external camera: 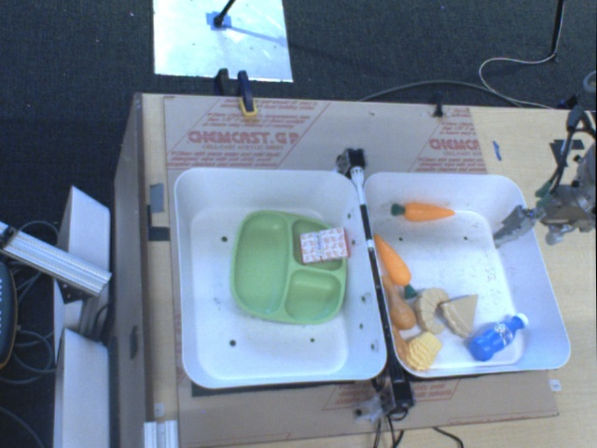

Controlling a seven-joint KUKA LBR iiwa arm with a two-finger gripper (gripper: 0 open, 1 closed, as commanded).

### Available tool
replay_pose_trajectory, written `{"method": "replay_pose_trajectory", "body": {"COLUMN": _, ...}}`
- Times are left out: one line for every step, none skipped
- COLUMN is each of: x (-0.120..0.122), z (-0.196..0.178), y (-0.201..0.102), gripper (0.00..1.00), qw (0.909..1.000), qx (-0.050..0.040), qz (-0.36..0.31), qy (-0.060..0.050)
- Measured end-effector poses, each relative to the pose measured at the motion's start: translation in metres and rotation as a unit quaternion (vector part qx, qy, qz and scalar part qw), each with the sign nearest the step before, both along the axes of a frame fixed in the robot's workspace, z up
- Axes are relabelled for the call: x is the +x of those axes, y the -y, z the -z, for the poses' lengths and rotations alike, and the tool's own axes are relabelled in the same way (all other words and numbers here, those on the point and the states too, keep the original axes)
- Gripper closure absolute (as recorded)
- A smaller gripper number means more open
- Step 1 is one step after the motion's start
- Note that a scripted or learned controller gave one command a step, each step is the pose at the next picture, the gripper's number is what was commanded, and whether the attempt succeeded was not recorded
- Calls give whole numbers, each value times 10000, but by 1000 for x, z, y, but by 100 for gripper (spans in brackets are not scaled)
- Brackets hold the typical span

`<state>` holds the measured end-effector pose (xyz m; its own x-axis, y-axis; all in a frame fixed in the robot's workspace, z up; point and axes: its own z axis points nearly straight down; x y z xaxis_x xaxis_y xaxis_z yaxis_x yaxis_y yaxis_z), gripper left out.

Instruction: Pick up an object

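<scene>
You see the gripper [511, 226] at the right bin's [546, 278] rim (I cannot tell its state), carrying nothing visible, while the carrot [424, 212] lies nearby inside, so picking remains undone.

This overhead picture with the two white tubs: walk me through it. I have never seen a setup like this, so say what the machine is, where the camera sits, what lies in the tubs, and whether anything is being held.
The camera is fixed above a bench and looks down at a slant. Two shallow white bins sit side by side. The left bin holds a green divided plate with a small patterned packet on its upper right corner. The right bin holds toy food: a carrot near the top, another carrot by the left wall, a cluster of bread-like pieces, a yellow piece and a blue bottle.

The machine is a robot arm reaching in from the right; its gripper is at the right bin's upper right edge. Nothing is seen between its fingers, so no object is held.
</scene>
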<state>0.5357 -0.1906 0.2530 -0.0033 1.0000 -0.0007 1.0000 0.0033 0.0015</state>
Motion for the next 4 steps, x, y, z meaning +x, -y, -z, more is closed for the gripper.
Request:
{"method": "replay_pose_trajectory", "body": {"x": -44, "z": 84, "y": -77, "gripper": 0, "qw": 10000, "qx": 7, "qz": -1, "qy": -11}}
{"method": "replay_pose_trajectory", "body": {"x": -30, "z": 165, "y": -81, "gripper": 0, "qw": 10000, "qx": -16, "qz": 7, "qy": 59}}
{"method": "replay_pose_trajectory", "body": {"x": -22, "z": 166, "y": -34, "gripper": 0, "qw": 10000, "qx": -6, "qz": 11, "qy": 9}}
{"method": "replay_pose_trajectory", "body": {"x": -6, "z": 169, "y": -81, "gripper": 0, "qw": 10000, "qx": 0, "qz": 1, "qy": 6}}
